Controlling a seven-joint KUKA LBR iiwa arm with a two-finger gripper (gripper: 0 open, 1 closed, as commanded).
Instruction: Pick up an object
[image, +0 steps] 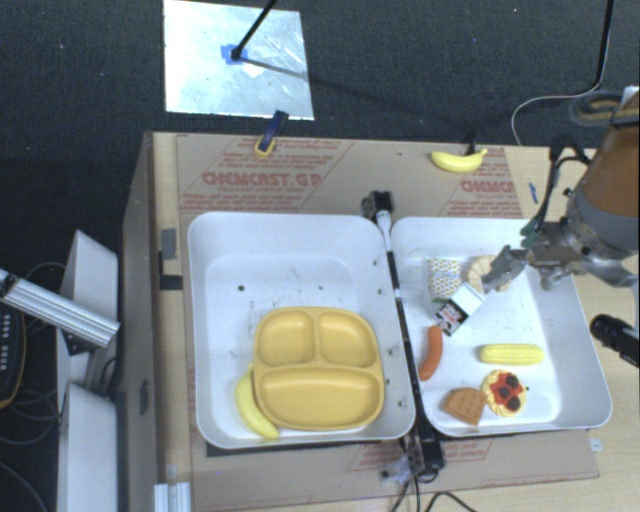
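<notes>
Waffle (463, 404) at bin's near edge; corn cob (511, 353) lying left-right; gripper (503, 270) spread, grasping nothing.

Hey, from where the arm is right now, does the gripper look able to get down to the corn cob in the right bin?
Probably yes. The gripper hovers over the right bin, and the corn cob lies apart from the pizza slice and waffle, with nothing on top of it.

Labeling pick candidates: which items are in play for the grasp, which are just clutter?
In play, right bin: sausage, corn cob, waffle, pizza piece, small box, gripper above them.

Clutter: divided yellow tray, banana beside it, banana on bench.
</notes>
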